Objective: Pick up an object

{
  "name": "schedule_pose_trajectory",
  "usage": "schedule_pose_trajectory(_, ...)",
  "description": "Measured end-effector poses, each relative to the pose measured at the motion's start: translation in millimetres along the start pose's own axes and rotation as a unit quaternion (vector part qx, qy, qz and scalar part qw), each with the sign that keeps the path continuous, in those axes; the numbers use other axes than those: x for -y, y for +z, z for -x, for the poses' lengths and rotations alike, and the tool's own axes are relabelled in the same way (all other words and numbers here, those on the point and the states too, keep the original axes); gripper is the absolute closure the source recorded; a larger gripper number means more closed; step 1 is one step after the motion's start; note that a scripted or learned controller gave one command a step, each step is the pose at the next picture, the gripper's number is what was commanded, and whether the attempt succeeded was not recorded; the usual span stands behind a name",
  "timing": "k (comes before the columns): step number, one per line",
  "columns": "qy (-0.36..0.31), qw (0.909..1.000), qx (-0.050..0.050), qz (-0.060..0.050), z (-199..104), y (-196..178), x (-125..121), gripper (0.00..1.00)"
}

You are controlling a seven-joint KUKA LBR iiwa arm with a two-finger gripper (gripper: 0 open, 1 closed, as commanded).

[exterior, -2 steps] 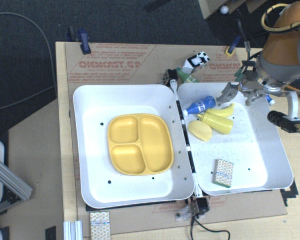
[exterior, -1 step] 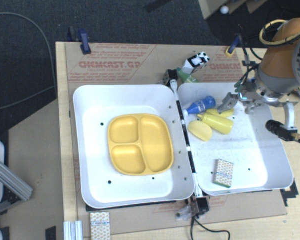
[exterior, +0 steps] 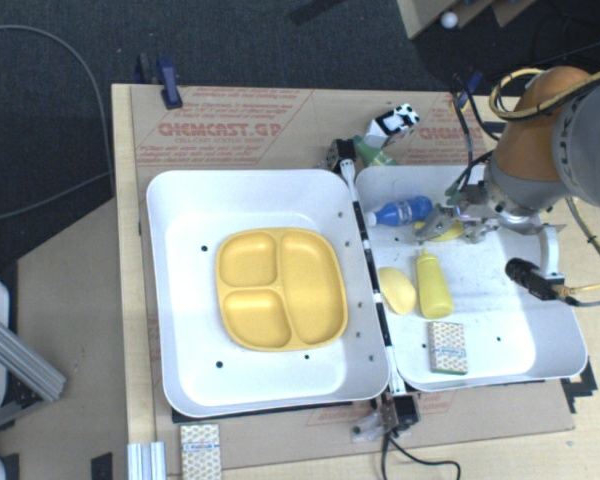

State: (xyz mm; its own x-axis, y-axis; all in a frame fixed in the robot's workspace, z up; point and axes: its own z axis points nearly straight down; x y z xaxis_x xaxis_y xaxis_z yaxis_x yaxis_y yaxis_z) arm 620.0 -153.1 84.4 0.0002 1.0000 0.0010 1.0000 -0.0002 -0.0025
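Now my gripper (exterior: 458, 223) hangs low by the right bin's (exterior: 540, 353) far edge, just beside a blue plastic bottle (exterior: 402, 211); its spread I cannot tell. Near the bin's left wall lies a yellow plastic cylinder (exterior: 433, 285).

Two shallow white bins stand side by side: the left bin (exterior: 170, 268) and the right bin (exterior: 540, 338). The left bin contains one yellow divided plate (exterior: 280, 288). The right bin contains one blue bottle (exterior: 402, 211), one yellow bottle (exterior: 433, 284), one pale yellow oval item (exterior: 398, 291) and one small patterned box (exterior: 447, 347). A second patterned box (exterior: 200, 450) lies on the bench, near left.
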Motion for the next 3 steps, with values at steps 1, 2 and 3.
schedule_pose_trajectory(1, 0.0, 1.0, 0.0, 0.0, -47, 0, 49, 0.0)
schedule_pose_trajectory(2, 0.0, 1.0, 0.0, 0.001, -46, -10, 48, 1.0)
schedule_pose_trajectory(3, -0.001, 1.0, 0.0, 0.002, -123, -100, 55, 1.0)
